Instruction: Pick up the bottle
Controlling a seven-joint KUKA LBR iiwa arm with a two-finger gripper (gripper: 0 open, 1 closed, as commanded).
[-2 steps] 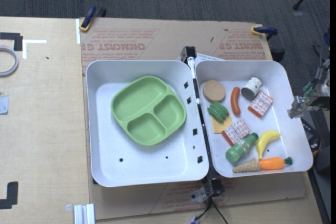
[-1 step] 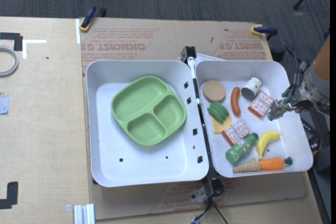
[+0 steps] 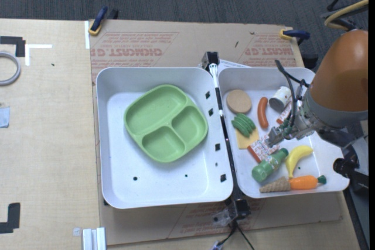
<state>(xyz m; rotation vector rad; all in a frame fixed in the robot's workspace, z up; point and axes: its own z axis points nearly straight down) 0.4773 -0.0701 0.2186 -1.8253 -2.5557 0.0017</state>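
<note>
A tray is sitting in the left bin. In the right bin, the bottle is lying just near of my gripper, left of the banana, with the carrot nearer.

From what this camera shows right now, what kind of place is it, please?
Probably a robot test bench in a lab, not a kitchen. Two white bins sit on a cardboard sheet held by clamps, the food is toys such as a banana and a green bottle, and a robot arm reaches in.

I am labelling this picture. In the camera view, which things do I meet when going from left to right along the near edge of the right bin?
Green bottle → ice cream cone → carrot.
</note>
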